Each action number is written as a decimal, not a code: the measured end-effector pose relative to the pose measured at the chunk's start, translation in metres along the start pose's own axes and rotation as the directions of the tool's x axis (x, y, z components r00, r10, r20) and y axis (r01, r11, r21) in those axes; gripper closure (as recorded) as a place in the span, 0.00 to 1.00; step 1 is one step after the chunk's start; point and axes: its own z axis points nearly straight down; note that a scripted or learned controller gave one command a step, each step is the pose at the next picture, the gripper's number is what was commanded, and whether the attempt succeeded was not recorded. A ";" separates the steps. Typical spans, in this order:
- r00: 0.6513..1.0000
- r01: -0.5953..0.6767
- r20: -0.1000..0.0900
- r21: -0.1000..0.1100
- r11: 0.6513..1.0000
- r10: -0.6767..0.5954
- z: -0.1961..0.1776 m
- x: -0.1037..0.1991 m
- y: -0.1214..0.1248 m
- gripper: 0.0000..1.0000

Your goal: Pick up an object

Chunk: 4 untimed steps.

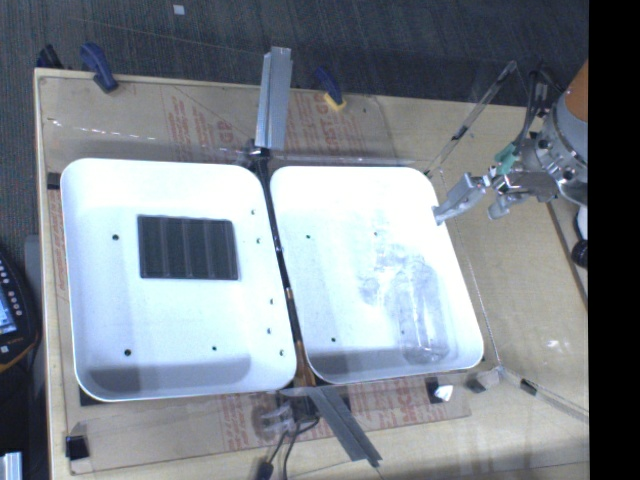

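Two shallow white bins are set side by side on a bench (520,298). In the left bin (90,268) a dark ribbed rectangular pad (188,247) is laid flat, slightly toward the far side of the bin's middle. In the right bin (320,268) a clear plastic bottle (420,313) is seen lying on its side in the right half, running from the bin's middle toward the near right corner; its outline is faint against the white floor, and a crumpled bit of clear plastic (385,263) is seen touching its far end, though what that is cannot be told.

The gripper (452,200) is held just outside the far right corner of the right bin, above the rim there, pointing left from the arm (560,158) at the right edge of the scene. Nothing is seen between its fingers, and whether they are apart or together cannot be told from this view. The gripper is kept well apart from the bottle.

A metal bar (274,98) is fixed upright at the far end of the seam between the bins. Blue clamps (98,66) are seen along the far edge of the bench.
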 end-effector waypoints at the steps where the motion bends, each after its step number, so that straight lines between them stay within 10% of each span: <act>1: 0.984 0.181 0.000 -0.001 0.984 -0.181 -0.058 0.000 0.046 0.00; 3: 0.990 -0.144 -0.002 0.008 0.990 0.144 0.103 -0.014 0.059 0.00; 4: 0.919 -0.395 -0.001 0.008 0.919 0.395 0.081 0.017 0.037 0.00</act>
